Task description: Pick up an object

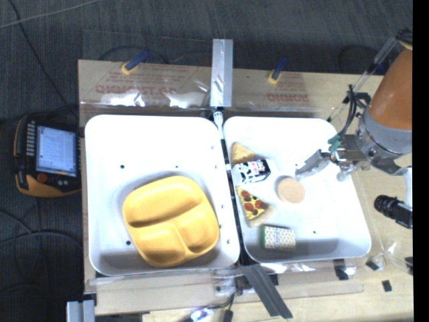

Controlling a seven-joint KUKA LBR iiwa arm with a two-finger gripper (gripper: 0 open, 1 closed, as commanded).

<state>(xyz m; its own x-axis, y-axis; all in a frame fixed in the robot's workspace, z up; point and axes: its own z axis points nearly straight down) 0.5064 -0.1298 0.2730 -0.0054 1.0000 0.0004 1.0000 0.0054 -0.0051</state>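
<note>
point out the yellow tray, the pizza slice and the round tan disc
yellow tray (171,219), camera view, on the ridge between its compartments
pizza slice (253,205), camera view, on its topped middle
round tan disc (291,191), camera view, on the centre of its flat face

left white bin (107,153): yellow plastic divided tray (171,219) inside
right white bin (335,227): tan round disc (291,191) right of pizza-slice toy (253,205)
</note>
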